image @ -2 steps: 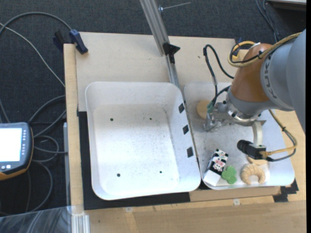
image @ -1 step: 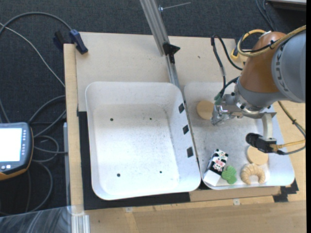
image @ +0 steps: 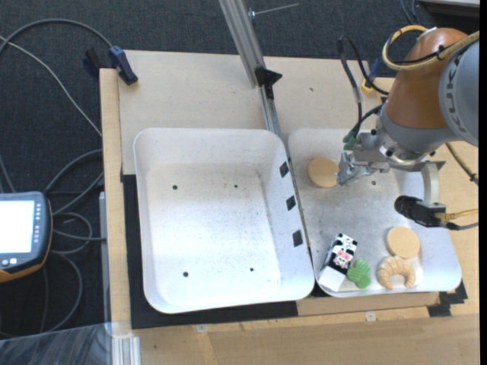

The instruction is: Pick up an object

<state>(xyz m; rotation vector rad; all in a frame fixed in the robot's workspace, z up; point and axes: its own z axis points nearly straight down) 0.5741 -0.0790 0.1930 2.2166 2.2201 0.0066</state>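
Observation:
My gripper (image: 345,175) hangs over the far left part of the right bin (image: 358,219), pointing down, just right of a round tan cookie-like disc (image: 322,172). Nothing shows between its fingers. Near the bin's front lie a black-and-white cow-patterned carton (image: 340,255), a small green toy (image: 359,274), a croissant (image: 399,272) and a second tan disc (image: 402,242).
The left bin (image: 152,204) sits beside the right one, with black clips (image: 290,202) along the shared wall. A slanted metal rail (image: 243,36) runs from the top down to the bins. Cables and a black connector (image: 415,208) trail off the arm at right.

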